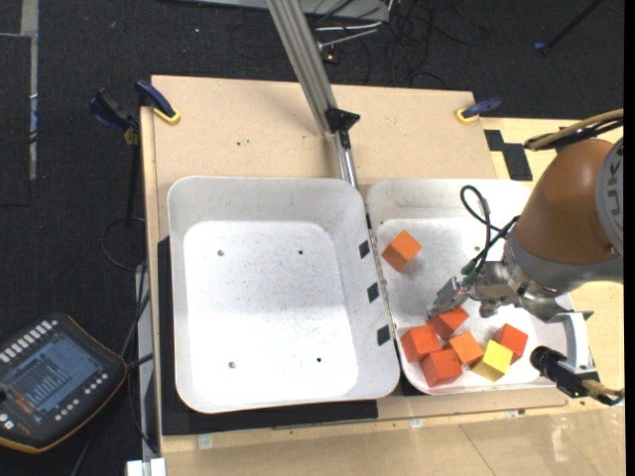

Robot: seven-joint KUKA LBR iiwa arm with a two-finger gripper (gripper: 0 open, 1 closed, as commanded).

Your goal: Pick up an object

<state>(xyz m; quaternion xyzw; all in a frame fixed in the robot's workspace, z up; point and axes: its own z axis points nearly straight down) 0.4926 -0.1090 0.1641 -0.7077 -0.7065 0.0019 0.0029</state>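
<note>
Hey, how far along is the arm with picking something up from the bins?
Done: the gripper has reached the right bin, low over the block cluster near an orange block. In hand: nothing visibly between its fingers. Left: grasp and lift; the blocks, including the lone orange cube and the yellow one, all lie in the bin.

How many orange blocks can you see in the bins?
6 orange blocks, all in the right bin: one alone near its middle, five clustered at the front beside a yellow block. The gripper may hide more.
</note>
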